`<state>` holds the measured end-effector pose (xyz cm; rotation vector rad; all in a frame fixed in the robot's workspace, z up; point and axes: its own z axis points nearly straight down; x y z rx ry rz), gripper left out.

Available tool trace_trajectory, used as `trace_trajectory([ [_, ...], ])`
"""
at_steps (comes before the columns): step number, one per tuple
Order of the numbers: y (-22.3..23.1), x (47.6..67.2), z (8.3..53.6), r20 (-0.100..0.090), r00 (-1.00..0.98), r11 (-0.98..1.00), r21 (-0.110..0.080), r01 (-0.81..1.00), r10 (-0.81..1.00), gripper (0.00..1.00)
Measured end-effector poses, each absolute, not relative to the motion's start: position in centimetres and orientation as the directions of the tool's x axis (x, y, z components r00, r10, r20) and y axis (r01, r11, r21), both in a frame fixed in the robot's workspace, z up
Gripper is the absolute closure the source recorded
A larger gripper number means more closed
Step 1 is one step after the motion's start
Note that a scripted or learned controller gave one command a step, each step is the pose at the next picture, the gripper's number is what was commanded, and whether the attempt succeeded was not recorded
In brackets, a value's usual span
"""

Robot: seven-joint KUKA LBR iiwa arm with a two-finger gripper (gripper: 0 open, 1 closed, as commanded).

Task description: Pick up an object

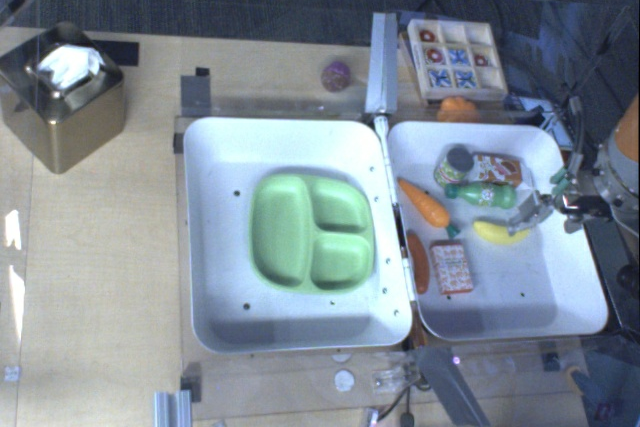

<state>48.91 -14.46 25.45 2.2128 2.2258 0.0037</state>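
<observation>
Two white bins sit side by side on the bench. The left bin (pixel 205 245) holds a green divided tray (pixel 311 231). The right bin (pixel 575 300) holds, along its left wall, a carrot (pixel 424 203) and a brown sausage (pixel 417 262); near its middle, a red-bordered packet (pixel 451 268) and a green bottle (pixel 481 195); and a yellow banana (pixel 497 233) lying just below the bottle. The gripper (pixel 528 212), reaching in from the right, hangs at the banana's right end, fingers spread, nothing between them.
</observation>
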Motion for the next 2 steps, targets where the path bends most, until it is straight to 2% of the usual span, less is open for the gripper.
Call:
trace_trajectory([
  [1,-17.2,53.6,15.6,0.0,-0.098,0.098,0.003,0.995,0.995,0.0],
  [2,-20.5,57.7,8.9,-0.004,-0.139,0.139,0.011,0.99,0.99,0.0],
])
